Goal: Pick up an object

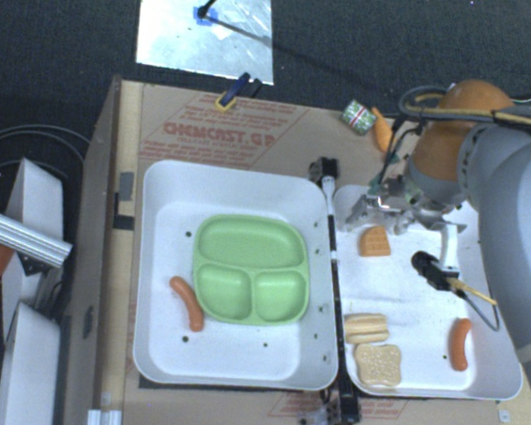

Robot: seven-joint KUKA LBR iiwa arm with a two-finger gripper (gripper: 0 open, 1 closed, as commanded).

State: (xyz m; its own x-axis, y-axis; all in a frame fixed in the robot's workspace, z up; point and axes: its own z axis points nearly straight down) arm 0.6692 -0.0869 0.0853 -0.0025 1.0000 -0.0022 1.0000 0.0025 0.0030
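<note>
Toast (380, 363) lay at the near edge of the right bin (416, 303), well in front of the claw (380, 212), with a bun (365, 327) touching its far side. Toward the arm's side of the claw, near that same front edge, sat a red sausage (460, 343). A second sausage (186, 302) lay in the left bin (170, 225), well off to the claw's other side, beside a green divided plate (250, 267). A tan cracker-like piece (374, 241) rested on the right bin's floor just in front of the claw; whether they touched could not be told. The claw hung low over that bin's far left corner, and whether it was open or closed could not be told. Beyond it, outside the bins, stood a small green-patterned roll (359, 116).
</note>
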